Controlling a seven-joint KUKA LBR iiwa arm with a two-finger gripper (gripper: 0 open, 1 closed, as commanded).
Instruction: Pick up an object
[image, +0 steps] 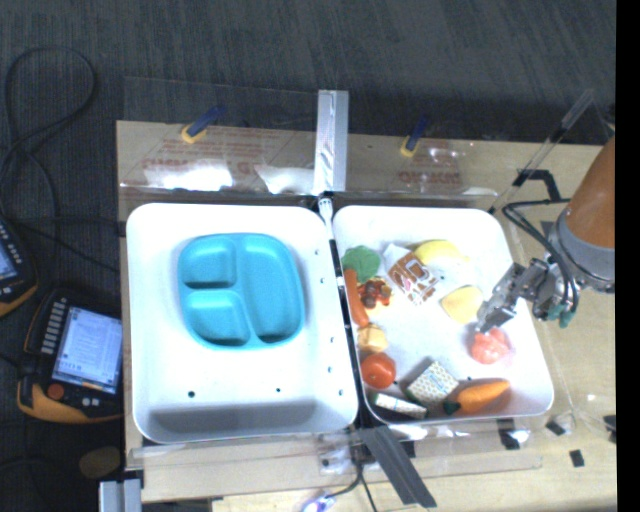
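The right bin (520, 250) holds several toy foods. A pink-red round fruit (490, 348) lies near its right wall, with my gripper (494, 318) just above and touching or nearly touching its top edge. Close by on the left is a yellow lemon-like piece (460, 302). An orange piece (480, 393) and a checkered box (432, 382) rest at the front. Nothing is visibly held.
Also in the right bin: a banana (440, 250), a red-and-white packet (415, 277), a green piece (362, 262), a carrot (358, 305), a red tomato (378, 371) and a white tube (398, 404). The left bin (150, 400) holds a blue divided plate (240, 288).
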